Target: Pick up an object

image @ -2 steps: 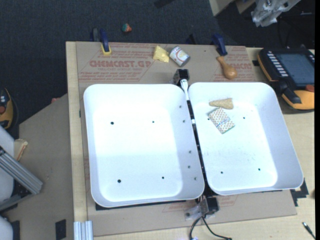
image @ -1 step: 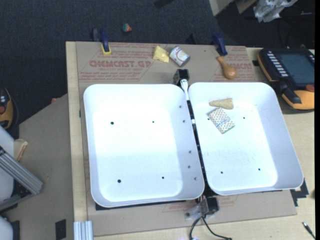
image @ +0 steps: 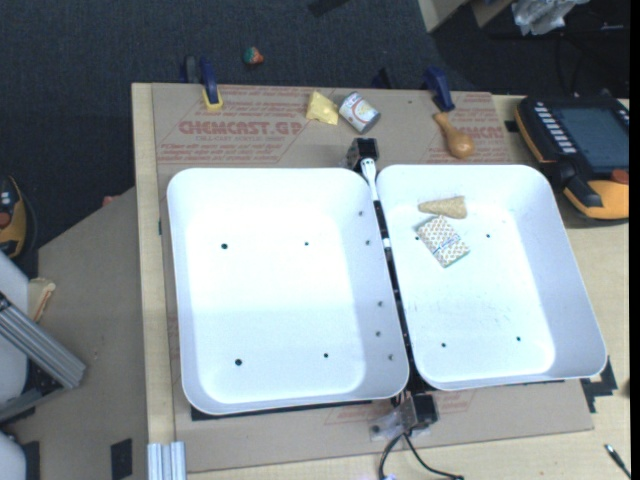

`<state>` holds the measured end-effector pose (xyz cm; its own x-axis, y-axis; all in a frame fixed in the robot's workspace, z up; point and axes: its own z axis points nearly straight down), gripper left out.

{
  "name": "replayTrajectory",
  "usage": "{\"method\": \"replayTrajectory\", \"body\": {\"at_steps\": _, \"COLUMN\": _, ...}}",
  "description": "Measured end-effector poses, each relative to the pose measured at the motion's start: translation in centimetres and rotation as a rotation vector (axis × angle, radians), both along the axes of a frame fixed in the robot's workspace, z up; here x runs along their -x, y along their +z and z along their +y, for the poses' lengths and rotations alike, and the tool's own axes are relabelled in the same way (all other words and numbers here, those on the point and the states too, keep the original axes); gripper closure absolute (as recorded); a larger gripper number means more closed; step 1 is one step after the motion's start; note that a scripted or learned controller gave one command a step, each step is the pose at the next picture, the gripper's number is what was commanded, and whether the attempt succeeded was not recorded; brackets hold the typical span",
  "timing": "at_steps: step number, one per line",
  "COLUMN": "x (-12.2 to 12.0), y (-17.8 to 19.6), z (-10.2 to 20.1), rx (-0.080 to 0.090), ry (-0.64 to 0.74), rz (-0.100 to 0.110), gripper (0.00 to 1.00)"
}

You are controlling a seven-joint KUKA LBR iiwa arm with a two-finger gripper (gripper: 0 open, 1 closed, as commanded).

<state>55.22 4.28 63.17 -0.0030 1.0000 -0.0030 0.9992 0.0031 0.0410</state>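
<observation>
Presently, the right bin (image: 560, 268) holds two candidates at about eleven o'clock from its centre: a tan wedge (image: 443, 207) and, just beside it at six o'clock, a chequered packet (image: 442, 241), tilted. The left bin (image: 200, 268) adjoins at nine o'clock. Beyond the bins at twelve o'clock, a yellow scrap (image: 322, 109) and a small can (image: 359, 113) lie on the board. Pincer state: cannot tell.

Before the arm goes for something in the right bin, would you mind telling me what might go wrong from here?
1. The tan wedge and the patterned packet lie very close together in the right bin, so a grasp at one may nudge or catch the other.
2. The packet looks flat against the bin floor, so it may slip out of the grasp.
3. Both sit toward the bin's far wall, which may leave less room to approach from that side.
</observation>
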Motion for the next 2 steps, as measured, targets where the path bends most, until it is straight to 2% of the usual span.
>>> {"method": "replayTrajectory", "body": {"at_steps": 1, "x": -1.1, "y": -10.4, "z": 16.6, "rx": -0.003, "ry": 0.013, "rz": 0.055, "gripper": 1.00}}
{"method": "replayTrajectory", "body": {"at_steps": 2, "x": -1.2, "y": -8.5, "z": 15.6, "rx": -0.004, "ry": -0.002, "rz": 0.038, "gripper": 1.00}}
